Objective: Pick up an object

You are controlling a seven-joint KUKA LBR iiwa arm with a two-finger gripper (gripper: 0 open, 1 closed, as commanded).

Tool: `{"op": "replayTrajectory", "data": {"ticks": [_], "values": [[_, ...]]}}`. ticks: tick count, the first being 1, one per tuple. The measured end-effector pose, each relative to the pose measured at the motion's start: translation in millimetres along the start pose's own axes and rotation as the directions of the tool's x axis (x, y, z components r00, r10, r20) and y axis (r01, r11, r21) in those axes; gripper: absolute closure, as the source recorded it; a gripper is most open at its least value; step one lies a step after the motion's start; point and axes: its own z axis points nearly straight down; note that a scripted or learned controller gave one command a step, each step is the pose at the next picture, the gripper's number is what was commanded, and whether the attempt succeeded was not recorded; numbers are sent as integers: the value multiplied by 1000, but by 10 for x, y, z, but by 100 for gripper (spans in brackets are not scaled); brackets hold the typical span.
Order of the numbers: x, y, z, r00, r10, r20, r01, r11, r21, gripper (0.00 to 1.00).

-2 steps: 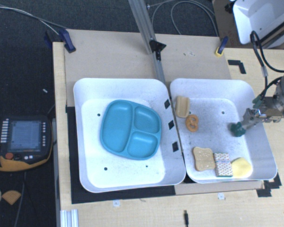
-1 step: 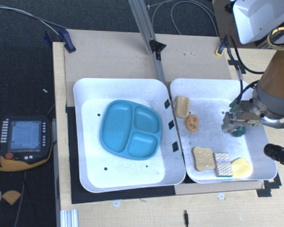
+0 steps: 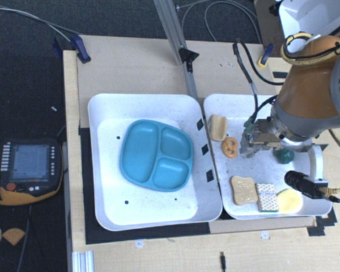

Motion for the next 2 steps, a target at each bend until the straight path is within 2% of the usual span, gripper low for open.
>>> {"op": "replayTrajectory", "data": {"ticks": [1, 2], "values": [[543, -17, -41, 1000, 0, 0, 0, 1000, -3, 100], [1115, -53, 134, 1000, 1, 1, -1, 1000, 2, 100]]}}
